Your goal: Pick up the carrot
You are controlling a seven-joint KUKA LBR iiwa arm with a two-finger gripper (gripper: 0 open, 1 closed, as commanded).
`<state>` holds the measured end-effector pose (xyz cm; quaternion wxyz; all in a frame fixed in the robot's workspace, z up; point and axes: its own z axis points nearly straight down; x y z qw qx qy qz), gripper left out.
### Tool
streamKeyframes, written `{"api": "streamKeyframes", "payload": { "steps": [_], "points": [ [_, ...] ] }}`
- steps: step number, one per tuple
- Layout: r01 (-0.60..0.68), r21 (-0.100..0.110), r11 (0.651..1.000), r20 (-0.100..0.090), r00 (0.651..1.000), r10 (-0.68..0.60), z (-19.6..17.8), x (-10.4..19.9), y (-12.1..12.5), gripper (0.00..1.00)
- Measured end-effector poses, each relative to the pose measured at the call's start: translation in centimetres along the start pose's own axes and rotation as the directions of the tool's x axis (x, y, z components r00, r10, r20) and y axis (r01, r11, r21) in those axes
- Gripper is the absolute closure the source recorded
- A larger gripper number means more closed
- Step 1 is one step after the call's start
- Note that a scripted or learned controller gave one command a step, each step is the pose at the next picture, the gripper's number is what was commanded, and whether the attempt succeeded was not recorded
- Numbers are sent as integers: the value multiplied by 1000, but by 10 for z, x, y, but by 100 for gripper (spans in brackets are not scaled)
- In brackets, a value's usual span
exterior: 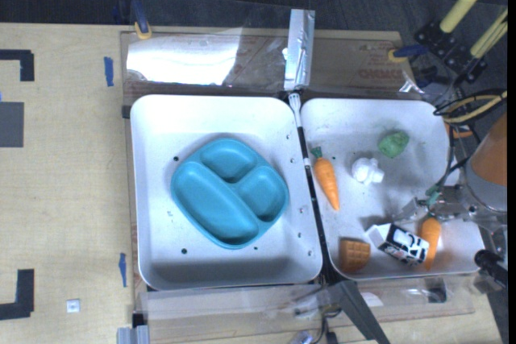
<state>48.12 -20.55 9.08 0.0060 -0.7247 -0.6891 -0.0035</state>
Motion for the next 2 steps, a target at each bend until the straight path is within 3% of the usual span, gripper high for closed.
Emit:
{"api": "streamKeyframes", "payload": {
  "steps": [1,2],
  "points": [
    [-4,-7,1000,9,1000,4,-10,-3,1,100],
    [-4,-8,1000,12,1000,4,-92,85,4,100]
  ]
}}
